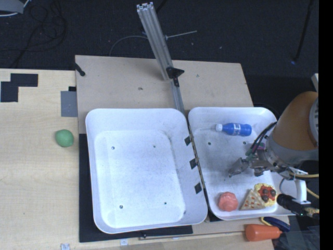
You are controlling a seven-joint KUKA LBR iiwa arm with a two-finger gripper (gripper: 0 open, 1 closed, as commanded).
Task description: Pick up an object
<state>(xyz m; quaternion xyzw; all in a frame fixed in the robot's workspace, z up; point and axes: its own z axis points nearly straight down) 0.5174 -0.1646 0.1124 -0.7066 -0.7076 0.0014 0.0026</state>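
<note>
Camera view: blue bottle (234, 129), white-capped, lies sideways in the right bin (208, 120).

Even overhead light, soft focus, faint shadows.

Two white bins (136, 120) speckled with dark flecks sit on the tan bench (130, 82), one with a blue bottle (234, 129) capped white, a red-pink ball (227, 201) and a yellow wedge (259, 197) dotted red and black, a green ball (64, 138) off on pale wood.
</note>
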